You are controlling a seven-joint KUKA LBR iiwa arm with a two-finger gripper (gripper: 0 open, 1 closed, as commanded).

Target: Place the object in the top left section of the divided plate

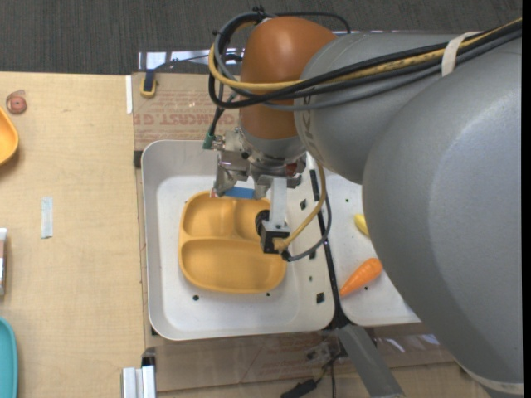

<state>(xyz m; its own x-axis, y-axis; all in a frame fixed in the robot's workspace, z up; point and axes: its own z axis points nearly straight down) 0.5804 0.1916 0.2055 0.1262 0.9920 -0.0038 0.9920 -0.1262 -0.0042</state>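
In the middle of the frame a yellow divided plate [222, 255] lies inside the left white bin [166, 305], a little toward the bin's upper part. The plate has one wide section along its lower side and smaller sections above it. The pincer [241, 187] hangs over the upper edge of the plate, under the orange band [278, 65] of the grey arm [431, 181], which covers most of the right half of the frame. I cannot tell if the pincer is open or closed, because the wrist and the black cables [319, 222] hide it. Just below the pincer a small blue object [241, 193] is visible, touching or just above the upper rim of the plate; whether it is gripped cannot be seen. In the right white bin [390, 305], partly hidden under the arm, lies an orange carrot-shaped piece [361, 277], and near it a small yellow piece [362, 224]. The left side of the frame shows the light wooden worktop [75, 181], with part of an orange thing [7, 139] at its left edge.
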